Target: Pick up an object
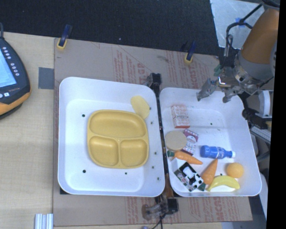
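Note:
My gripper (216, 94) hangs over the far rim of the right bin (239, 117), fingers spread open and nothing between them. Below it in that bin lie a small red-and-white packet (180, 116), a tan round disc (175, 139), a small maroon packet (190, 136), a blue bottle (216, 152) on its side, two carrots (188, 158) (209, 172), an orange ball (235, 170), a banana (223, 183) and a black-and-white piece (188, 178). The packet is the nearest, a little left of and nearer than the fingers.
The left bin (72, 131) holds a yellow divided plate (118, 137) and a pale yellow oval piece (140, 106). A teach pendant (5, 76) lies at the bench's left edge. Clamps (63, 38) (189, 54) hold the cardboard sheet at the far side.

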